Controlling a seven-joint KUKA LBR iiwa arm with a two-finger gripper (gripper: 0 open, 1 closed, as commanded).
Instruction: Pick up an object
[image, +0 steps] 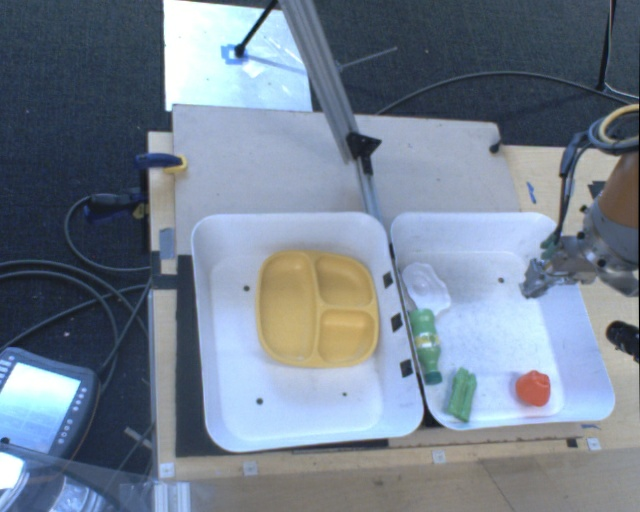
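So, left to right: the left bin (215, 330) holds a yellow tray (318, 307) w/ three compartments, lying flat, roughly mid-bin. The right bin (590, 370) carries the loose items. Hard against its left wall there's a crumpled white piece (427, 285), and just below it, touching or nearly so, a green bottle (427, 343) w/ a pale label, lying along the wall, cap end toward the front. Just beside the bottle's lower end sits a green block-like item (462, 393), lying tilted near the front rim. Further right, near the front right corner, an orange-red rounded object (534, 388), apart from the rest.

The gripper (533, 281) sits over the right bin's right side, towards the back, well apart from all four items; arm comes in from the right w/ cables looped above it. Jaws: too small & dark to resolve, so can't tell if they're apart or together. Nothing visible between them.
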